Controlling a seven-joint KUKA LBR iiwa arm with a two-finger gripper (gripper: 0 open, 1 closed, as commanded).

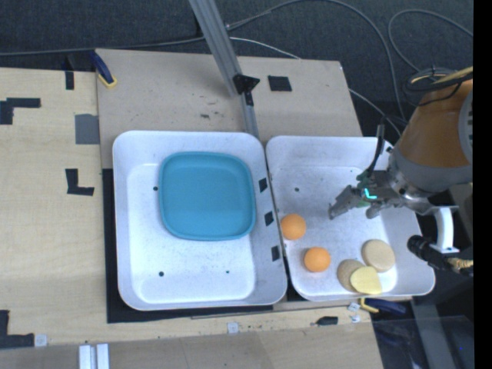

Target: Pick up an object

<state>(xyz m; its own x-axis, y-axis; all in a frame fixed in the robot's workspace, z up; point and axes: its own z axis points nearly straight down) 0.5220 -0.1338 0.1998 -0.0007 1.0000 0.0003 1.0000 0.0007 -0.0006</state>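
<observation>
The gripper (pixel 350 204) hangs over the right bin (pixel 307 160), fingers too blurry to call, with 2 orange balls (pixel 293 227) around 7 o'clock and pale discs (pixel 369 266) half-overlapping at 5.

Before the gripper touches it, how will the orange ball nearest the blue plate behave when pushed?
The orange ball looks round and smooth, so it will probably roll away at a light push. It lies free on the flat floor of the right bin, so it may travel until it meets a wall.
</observation>
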